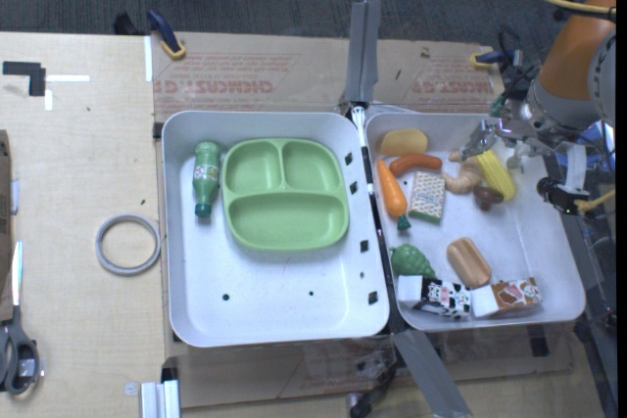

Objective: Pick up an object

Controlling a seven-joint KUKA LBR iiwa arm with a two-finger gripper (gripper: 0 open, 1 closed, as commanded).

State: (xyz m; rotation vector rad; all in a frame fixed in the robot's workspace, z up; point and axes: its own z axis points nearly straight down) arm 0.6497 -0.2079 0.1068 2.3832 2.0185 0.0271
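My gripper hangs over the upper right part of the right bin, with the grey arm and its orange band behind it. Just below the gripper lies a yellow corn cob, with a tan peanut-shaped piece and a brown mushroom beside it. Further left in the same bin are a yellow lemon, a red sausage, an orange carrot and a small patterned box. Whether the gripper touches the corn is unclear.
At the right bin's front lie broccoli, a hot dog bun, a cow-patterned carton and a brown box. The left bin holds a green divided plate and a green bottle. A tape ring lies on the bench.
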